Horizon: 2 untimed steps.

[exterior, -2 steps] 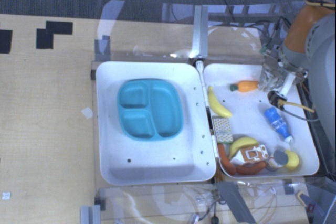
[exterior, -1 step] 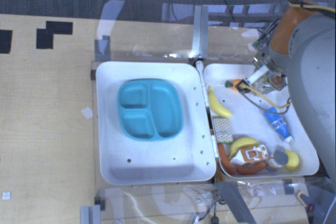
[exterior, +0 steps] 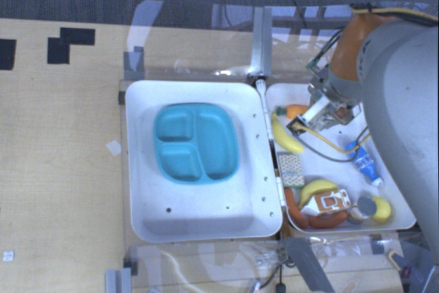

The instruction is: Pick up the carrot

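Observation:
The carrot (exterior: pixel 295 109) shows as a small orange piece at the back left of the right bin (exterior: pixel 405 219), just behind a yellow banana (exterior: pixel 284 135). Much of the carrot is hidden by the arm's hardware. My gripper (exterior: pixel 328 112) hangs low over the back of the right bin, immediately to the right of the carrot. The grey arm with its orange band (exterior: pixel 351 51) covers that bin's right side.
The left bin (exterior: pixel 140 168) holds a blue compartment plate (exterior: pixel 196 142). In the right bin lie a checked pad (exterior: pixel 290 169), a second banana (exterior: pixel 317 187), a red sausage (exterior: pixel 317 219), a small carton (exterior: pixel 332 202), a yellow fruit (exterior: pixel 382 209) and a blue bottle (exterior: pixel 365 166).

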Each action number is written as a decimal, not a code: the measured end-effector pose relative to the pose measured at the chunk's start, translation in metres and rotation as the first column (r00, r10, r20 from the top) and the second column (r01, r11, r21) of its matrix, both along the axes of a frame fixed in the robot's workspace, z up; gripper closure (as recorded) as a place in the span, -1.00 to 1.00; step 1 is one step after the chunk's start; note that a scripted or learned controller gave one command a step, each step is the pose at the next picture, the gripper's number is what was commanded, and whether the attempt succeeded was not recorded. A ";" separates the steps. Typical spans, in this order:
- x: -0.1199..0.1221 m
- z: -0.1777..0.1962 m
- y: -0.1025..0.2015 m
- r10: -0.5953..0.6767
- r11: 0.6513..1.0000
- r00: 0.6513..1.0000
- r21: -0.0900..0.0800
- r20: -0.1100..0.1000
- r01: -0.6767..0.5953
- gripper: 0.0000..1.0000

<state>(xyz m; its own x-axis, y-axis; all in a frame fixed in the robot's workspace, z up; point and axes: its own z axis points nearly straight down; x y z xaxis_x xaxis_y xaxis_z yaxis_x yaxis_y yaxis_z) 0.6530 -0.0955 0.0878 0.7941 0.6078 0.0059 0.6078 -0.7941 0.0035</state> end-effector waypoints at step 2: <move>-0.051 0.101 0.066 -0.434 0.901 0.901 0.002 -0.005 0.434 1.00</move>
